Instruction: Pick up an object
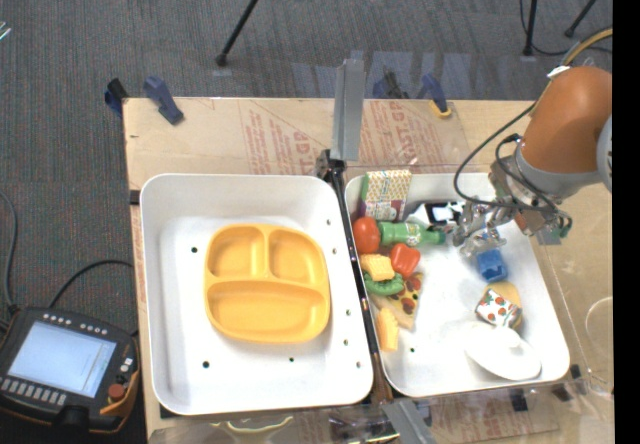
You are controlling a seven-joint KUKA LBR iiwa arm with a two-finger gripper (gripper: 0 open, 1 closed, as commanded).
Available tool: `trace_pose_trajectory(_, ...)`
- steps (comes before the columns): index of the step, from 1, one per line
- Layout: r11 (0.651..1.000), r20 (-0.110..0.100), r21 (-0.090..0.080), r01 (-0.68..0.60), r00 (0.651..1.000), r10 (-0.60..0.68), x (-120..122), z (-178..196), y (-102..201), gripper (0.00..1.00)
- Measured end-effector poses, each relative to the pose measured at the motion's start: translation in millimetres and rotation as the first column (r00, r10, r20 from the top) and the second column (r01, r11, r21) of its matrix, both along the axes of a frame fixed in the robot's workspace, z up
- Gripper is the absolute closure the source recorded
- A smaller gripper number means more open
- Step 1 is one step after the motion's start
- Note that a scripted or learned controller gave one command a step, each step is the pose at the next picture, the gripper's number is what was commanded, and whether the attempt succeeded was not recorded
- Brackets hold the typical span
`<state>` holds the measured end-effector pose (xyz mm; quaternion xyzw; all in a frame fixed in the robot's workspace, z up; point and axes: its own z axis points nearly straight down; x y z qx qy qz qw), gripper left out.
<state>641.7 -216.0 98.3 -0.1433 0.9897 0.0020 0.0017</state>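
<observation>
The arm is reaching in from the right, its orange band over the right bin (555, 337), and the end effector (478, 227) is hanging low over that bin's upper middle. I cannot tell whether it is open or closed — the metal parts blur together at this angle — and nothing is visibly being carried by it.

The likeliest target is the blue block (490, 265), lying just below the end effector, though whether they are touching is unclear. The other candidates are crowding the bin's left side: a patterned box (387, 194) at the top, a green bottle (411, 233) lying beside a red tomato (366, 234), a red pepper (404, 258), and a heap of yellow and green toy food (381, 277) running down along the wall. Near the lower right a spotted cube (496, 309) is sitting just above a white dish (503, 355).

The left bin (160, 232) is holding a yellow tray (267, 283), well apart from the arm.

As I judge it, the task is sitting at the approach stage — the arm is in position over the objects, but the grasp and the lift off the surface are both left to do.
</observation>
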Motion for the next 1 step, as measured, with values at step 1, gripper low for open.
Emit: trace_pose_trajectory(1,1.000,-0.011,0.001,0.000,1.000,0.000,-2.4,-1.6,-0.4,0.00)
